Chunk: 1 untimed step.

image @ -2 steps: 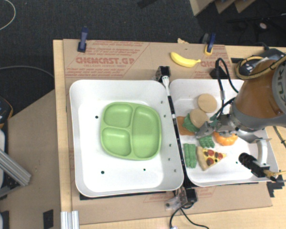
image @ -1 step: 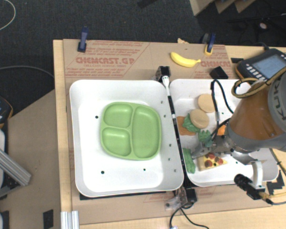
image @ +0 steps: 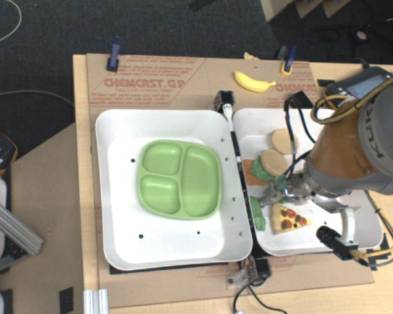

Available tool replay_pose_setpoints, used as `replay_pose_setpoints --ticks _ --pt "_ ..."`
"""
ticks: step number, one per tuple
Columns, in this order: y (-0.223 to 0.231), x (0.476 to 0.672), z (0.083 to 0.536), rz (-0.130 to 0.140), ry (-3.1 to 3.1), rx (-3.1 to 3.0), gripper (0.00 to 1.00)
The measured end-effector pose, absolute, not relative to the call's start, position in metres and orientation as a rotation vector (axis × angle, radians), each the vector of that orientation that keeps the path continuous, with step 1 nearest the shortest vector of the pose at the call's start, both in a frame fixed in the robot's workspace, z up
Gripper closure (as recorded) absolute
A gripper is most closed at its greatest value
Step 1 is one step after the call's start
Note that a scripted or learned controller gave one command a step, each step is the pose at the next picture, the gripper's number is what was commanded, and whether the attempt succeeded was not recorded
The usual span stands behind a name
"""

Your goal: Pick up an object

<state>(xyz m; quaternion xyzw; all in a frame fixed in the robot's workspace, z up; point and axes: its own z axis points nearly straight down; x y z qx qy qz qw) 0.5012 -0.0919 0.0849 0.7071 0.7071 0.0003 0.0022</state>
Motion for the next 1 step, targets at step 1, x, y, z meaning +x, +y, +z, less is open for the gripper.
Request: replay_pose_setpoints --ticks 1 --pt "-0.0919 0.5005 0.0951 0.002 2.217 2.22 1.0"
